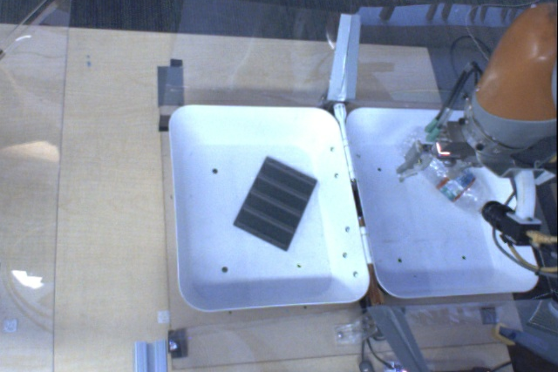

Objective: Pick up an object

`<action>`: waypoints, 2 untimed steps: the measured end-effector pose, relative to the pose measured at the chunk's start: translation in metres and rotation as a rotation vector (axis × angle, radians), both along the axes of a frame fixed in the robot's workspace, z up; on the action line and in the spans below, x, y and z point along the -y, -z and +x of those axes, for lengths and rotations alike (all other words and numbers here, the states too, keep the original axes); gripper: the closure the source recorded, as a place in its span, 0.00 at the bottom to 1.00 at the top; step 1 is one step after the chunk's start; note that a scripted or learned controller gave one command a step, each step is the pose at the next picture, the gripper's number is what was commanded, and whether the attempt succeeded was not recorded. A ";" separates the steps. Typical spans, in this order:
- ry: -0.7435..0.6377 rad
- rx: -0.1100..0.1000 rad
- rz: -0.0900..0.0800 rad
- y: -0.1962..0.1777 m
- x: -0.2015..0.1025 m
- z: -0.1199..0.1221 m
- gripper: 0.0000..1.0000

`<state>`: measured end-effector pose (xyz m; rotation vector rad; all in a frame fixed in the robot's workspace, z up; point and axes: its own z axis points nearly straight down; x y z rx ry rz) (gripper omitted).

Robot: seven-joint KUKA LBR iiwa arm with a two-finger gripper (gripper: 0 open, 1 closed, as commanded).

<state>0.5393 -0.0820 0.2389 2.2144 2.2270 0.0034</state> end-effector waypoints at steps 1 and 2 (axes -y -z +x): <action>-0.010 0.005 -0.002 -0.015 0.057 0.027 0.00; -0.118 0.001 -0.002 0.073 0.115 0.065 0.00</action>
